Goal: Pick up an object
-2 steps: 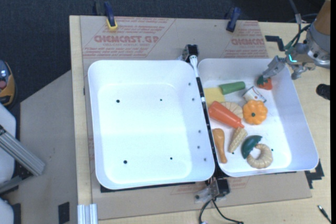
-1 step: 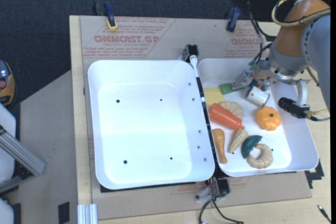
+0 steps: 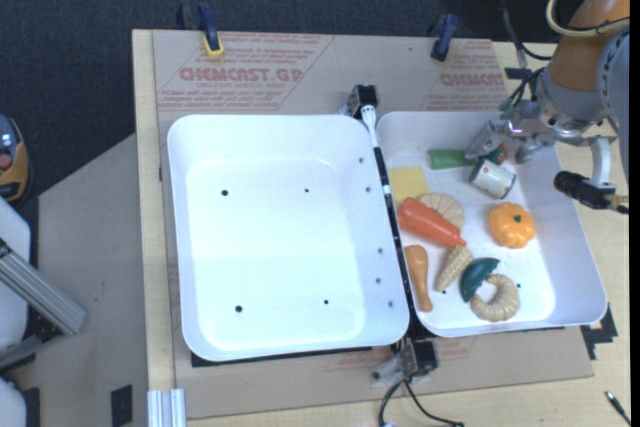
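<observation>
Reaching in from the right, the gripper [image 3: 497, 147] hangs over the far part of the right bin [image 3: 575, 255], above a small white cylinder [image 3: 493, 178] and beside the right end of a green stick-shaped piece [image 3: 446, 157]. Whether it is clenched or released cannot be told from this slanted look; nothing is clearly caught in it.

By size, the bench board [image 3: 290, 70] comes first, a pale sheet with red print along its far edge and two blue clamps [image 3: 209, 27] on that edge. On it sit the two shallow white bins side by side. The left bin [image 3: 200, 155] shows only its white floor with a few dark dots. The grey arm [image 3: 580, 85] with its orange band crosses the right bin's far right corner.

All the toy items lie in the right bin. An orange carrot [image 3: 430, 221] lies at a slant near the middle, partly over a tan shell-like piece [image 3: 446, 206]. A yellow square [image 3: 407, 182] sits near the divider, just behind the carrot. An orange pumpkin [image 3: 511, 225] rests to the right, in front of the white cylinder. Toward the near edge lie a tan drumstick shape [image 3: 418, 273], a pale cone [image 3: 453, 265], a dark green piece [image 3: 478, 274] and a curled beige ring [image 3: 497, 299], close together.
</observation>
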You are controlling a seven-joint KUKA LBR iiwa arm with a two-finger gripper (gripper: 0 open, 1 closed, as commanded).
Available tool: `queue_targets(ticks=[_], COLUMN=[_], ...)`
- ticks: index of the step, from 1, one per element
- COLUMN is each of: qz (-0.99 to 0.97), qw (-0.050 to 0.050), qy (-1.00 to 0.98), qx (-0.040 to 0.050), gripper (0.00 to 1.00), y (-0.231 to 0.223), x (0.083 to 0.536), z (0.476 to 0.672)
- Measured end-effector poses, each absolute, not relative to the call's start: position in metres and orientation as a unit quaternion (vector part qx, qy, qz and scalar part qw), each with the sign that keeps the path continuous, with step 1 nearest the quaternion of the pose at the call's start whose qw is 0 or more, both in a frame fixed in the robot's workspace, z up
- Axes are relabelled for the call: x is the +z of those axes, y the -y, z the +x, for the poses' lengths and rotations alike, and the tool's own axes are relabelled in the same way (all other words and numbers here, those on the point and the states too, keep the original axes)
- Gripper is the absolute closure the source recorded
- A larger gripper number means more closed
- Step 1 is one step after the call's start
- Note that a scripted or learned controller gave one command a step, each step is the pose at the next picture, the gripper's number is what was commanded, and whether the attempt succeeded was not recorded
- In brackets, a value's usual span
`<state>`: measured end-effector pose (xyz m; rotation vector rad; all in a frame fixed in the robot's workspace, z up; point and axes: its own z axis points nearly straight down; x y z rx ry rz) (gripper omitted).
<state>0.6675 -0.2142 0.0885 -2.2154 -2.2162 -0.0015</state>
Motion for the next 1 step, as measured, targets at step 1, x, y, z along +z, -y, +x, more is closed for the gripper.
queue_targets(ticks=[1], qz=[-0.705], qw=[-0.003], qy=[0.709], qx=[-0.0013], gripper=[0.00], y=[0.1252], x=[0.0903], z=[0.6694])
